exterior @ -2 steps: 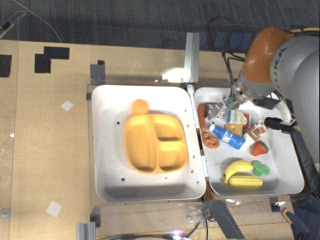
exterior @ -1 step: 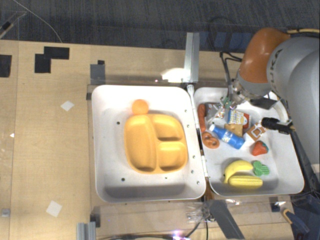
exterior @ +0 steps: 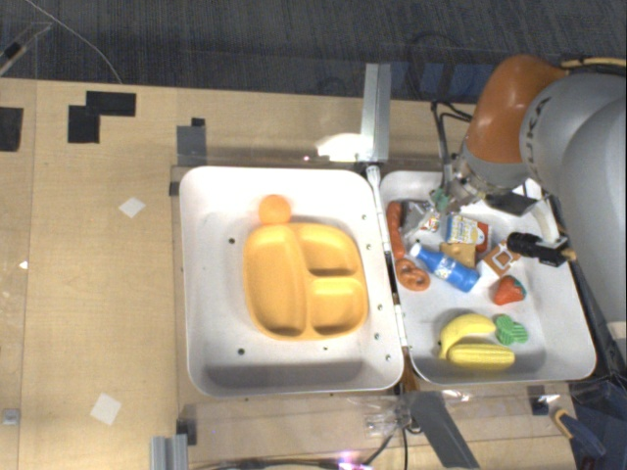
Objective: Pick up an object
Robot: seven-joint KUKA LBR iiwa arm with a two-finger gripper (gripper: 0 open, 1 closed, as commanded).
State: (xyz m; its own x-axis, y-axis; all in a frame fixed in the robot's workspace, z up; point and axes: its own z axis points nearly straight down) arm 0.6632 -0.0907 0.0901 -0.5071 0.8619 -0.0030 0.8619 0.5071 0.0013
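Camera view, contents listed near edge to far.

Right bin (exterior: 578,355), near end: yellow banana (exterior: 462,329) with a second yellow piece (exterior: 480,357) touching it on the near side; a small green item (exterior: 510,332) just beside them. All lie loose on the bin floor.

Right bin, middle: red strawberry-like piece (exterior: 507,291); blue bottle (exterior: 447,268) lying on its side; a red-orange ring-shaped item (exterior: 413,277) against the left wall; a small brown-and-white box (exterior: 501,259).

Right bin, far end: a carton with a blue-and-red label (exterior: 461,231), a long red item (exterior: 395,225) along the left wall, and crumpled silvery packaging (exterior: 428,225).

Left bin (exterior: 211,282): yellow divided tray (exterior: 302,282), with an orange ball (exterior: 275,209) at its far edge.

Hand (exterior: 443,200): low over the far end of the right bin, just beside the silvery packaging and the labelled carton. Whether it is apart or together cannot be told.

Progress, as a judgement: nothing is seen lifted; every object rests in a bin, so the pick is still to be done. Nearest candidates are the packaging and carton under the hand; the banana group lies well apart.
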